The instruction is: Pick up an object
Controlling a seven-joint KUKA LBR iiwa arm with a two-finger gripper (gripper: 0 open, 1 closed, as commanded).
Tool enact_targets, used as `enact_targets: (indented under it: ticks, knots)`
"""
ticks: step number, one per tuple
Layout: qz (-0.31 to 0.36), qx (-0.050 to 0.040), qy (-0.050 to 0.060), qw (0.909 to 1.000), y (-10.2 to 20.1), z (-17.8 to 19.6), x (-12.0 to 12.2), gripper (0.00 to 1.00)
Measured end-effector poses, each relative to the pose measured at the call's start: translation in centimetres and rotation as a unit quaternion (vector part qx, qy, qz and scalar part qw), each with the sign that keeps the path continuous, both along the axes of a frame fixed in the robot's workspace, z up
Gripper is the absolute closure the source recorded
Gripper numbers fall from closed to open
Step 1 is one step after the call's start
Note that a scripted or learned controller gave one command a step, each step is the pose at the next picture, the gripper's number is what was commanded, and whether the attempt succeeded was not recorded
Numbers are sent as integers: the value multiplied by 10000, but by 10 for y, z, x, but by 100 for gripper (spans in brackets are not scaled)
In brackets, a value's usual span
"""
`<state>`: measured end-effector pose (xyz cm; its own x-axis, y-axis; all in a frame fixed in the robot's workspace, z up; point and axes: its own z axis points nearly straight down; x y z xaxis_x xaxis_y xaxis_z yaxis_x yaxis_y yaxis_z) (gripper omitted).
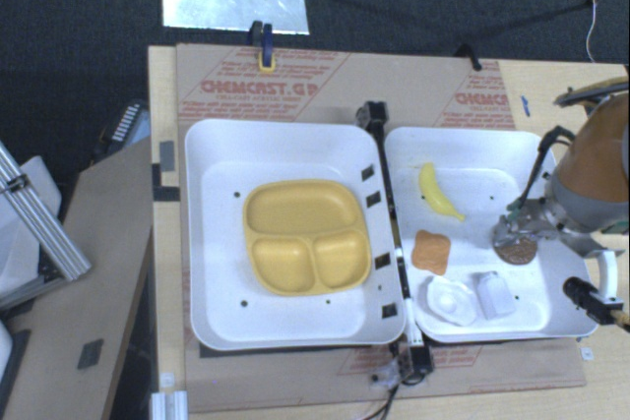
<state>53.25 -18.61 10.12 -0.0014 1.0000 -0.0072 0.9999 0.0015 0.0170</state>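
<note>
We look down at a slant on a brown surface (295, 79) carrying two shallow white bins side by side. The arm (596, 162), grey with an orange band, reaches in from the right edge and is partly cut off there. Its gripper (516, 236) hangs low over the right bin (472, 148), right above a small round brown object (516, 251). Whether metal and disc touch is hard to judge, and the wrist hides part of the disc. We cannot tell how the gripper is set; the picture is too soft there.

In the same bin, a yellow banana (437, 192) lies toward the far left, well apart from the gripper. An orange block (431, 252) sits nearer us, beside the divider. Near the front edge lie a white round piece (449, 301) and a pale grey block (493, 294), just beside each other; both blend into the bin floor and their shapes are unclear.

The left bin (212, 211) holds a yellow three-part tray (305, 236).
</note>
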Motion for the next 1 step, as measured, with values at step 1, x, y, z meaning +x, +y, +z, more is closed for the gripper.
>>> enact_targets:
  ticks: [1]
  knots:
    - [14, 22, 48, 10000, -2, 64, 5, 100]
